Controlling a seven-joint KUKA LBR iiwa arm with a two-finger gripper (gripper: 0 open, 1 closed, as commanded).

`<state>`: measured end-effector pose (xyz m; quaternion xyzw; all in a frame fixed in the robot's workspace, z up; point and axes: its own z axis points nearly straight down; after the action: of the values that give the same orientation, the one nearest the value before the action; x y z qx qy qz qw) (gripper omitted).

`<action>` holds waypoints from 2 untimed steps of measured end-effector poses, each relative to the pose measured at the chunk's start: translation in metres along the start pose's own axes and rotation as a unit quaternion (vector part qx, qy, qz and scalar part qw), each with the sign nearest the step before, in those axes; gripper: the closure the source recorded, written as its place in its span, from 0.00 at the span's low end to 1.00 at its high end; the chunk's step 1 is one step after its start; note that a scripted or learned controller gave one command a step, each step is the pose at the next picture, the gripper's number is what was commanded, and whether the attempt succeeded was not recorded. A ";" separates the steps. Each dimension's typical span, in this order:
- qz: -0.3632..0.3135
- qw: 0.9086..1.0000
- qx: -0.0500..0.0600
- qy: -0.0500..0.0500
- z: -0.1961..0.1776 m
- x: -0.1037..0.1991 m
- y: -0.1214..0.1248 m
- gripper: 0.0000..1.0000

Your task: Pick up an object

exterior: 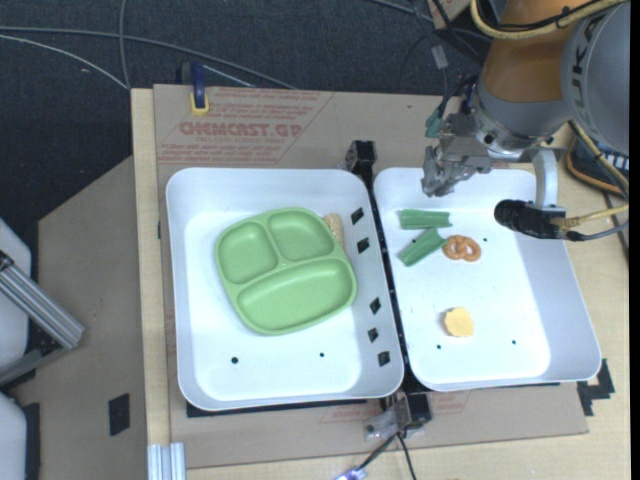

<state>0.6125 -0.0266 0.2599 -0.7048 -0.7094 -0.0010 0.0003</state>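
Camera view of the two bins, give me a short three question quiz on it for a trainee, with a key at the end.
1. True or false: the green plate lies in the right bin.
2. Which item lies nearest the view's bottom edge? A) pretzel B) yellow piece C) green sticks
3. Fill in: the claw hangs over the ____ bin's far edge.

Key
1. False; it lies in the left bin.
2. B
3. right
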 end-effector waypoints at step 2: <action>0.000 1.000 0.000 0.000 0.041 0.105 0.026 1.00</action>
<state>0.6375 0.0784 0.2190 -0.7051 -0.7091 -0.0006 0.0006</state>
